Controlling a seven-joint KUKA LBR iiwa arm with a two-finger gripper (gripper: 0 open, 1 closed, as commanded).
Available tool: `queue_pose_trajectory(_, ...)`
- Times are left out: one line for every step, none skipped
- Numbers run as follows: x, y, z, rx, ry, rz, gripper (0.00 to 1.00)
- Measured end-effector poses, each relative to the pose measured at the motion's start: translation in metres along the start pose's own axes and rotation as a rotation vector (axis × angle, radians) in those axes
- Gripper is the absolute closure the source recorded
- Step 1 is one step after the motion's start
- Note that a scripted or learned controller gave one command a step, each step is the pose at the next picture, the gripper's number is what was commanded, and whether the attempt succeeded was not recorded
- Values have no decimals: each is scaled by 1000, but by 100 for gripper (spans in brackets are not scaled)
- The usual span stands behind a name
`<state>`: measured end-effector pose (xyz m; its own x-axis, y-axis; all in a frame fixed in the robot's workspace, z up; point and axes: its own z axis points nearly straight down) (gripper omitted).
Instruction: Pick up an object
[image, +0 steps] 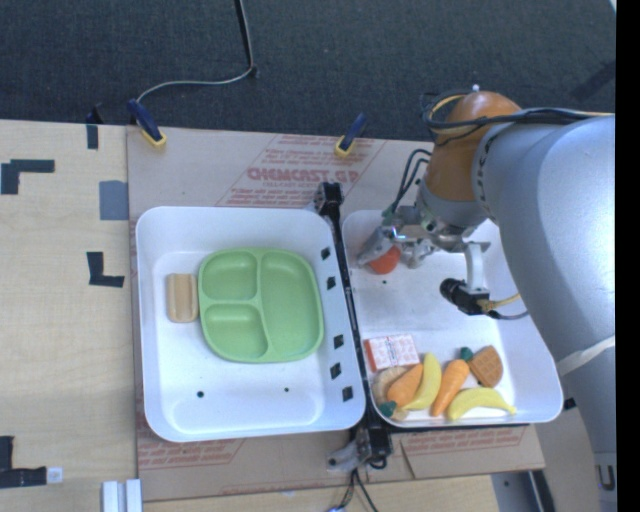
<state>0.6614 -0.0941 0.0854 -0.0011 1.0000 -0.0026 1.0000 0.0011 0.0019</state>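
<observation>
A small red-orange thing (382, 262) sits near the top left corner of the right bin (530, 385), close to the wall between the two bins. It looks like a little toy fruit or vegetable, but it is too small and too hidden to tell which. The gripper (392, 246) is right down on top of it. The jaws are at this toy, but I cannot tell if they are wide, narrow or closed on it, because the grey metal parts hide the tips.

So the pick is not done yet, as far as can be seen. The toy seems to be sitting on the bin floor, not lifted. What is left, I think, is to squeeze it well and lift it up.

At the bottom of the same bin lie more toys in a heap: two bananas (480, 402), a carrot (451, 379), a brown bit (487, 366) and a little white and red packet (391, 351). They are well apart from the jaws.

The left bin (160, 400) holds a green plate (261, 305) with three parts and a tan block (181, 297) just beside it. Both bins rest on the surface (60, 350).
</observation>
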Motion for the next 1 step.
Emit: queue_pose_trajectory(-2,7,0,1,1,-1,0)
